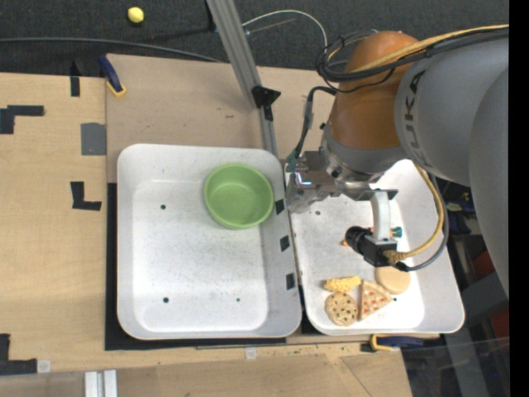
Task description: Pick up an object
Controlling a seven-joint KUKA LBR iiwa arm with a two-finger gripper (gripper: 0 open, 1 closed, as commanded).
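A green bowl stands upright in the left bin, near its far right corner. In the right bin, at the near edge, lie a round cookie, a pizza slice, a yellow ridged piece and a tan disc. My gripper hangs below the orange-banded wrist, over the far left part of the right bin, close to the wall between the bins and just right of the bowl. Nothing shows between its tips.
A grey pole slants from the top toward the bins' shared far corner. A black fitting with a yellow cable hangs from the arm above the toy food. A small yellow ball lies on the dark floor beyond the bench.
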